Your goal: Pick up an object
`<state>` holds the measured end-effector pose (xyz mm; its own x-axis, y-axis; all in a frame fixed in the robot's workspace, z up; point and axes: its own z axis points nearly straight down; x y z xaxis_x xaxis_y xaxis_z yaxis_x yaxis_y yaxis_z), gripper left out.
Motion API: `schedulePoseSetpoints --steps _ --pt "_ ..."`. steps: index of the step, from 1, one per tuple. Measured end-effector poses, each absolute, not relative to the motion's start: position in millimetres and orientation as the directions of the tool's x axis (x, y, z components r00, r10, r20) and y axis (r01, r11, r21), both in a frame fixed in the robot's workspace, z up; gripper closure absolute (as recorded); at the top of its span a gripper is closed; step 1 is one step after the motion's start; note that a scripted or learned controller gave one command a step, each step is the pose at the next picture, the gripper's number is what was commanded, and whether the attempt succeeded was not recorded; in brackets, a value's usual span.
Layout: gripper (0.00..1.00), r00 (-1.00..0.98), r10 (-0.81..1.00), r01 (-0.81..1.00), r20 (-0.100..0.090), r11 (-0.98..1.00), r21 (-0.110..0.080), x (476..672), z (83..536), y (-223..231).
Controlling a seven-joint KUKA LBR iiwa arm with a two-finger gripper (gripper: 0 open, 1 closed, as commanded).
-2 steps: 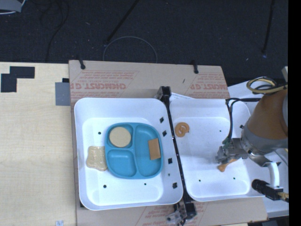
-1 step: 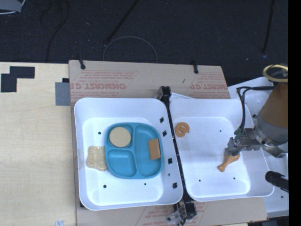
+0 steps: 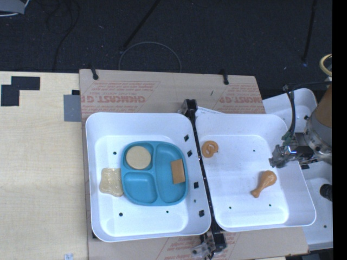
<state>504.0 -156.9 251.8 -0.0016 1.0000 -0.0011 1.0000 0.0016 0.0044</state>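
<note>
Nothing picked yet from what I see: gripper (image 3: 279, 157) hovers at right bin's (image 3: 244, 223) right edge, jaw state can't tell, tan plastic drumstick (image 3: 264, 183) lies just below on bin floor.

two white bins (image 3: 103, 129), cardboard sheet (image 3: 162, 91), wooden bench (image 3: 38, 172); black cables (image 3: 146, 50)

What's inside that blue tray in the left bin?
The blue tray holds a round tan disc in one compartment and a brown slab in another. The bin floor beneath the tray is covered.
</note>
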Motion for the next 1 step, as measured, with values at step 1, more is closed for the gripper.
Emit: schedulePoseSetpoints --steps 1 --pt "1.00 -0.001 1.000 1.000 0.000 0.001 0.001 504.4 280.6 -157.7"
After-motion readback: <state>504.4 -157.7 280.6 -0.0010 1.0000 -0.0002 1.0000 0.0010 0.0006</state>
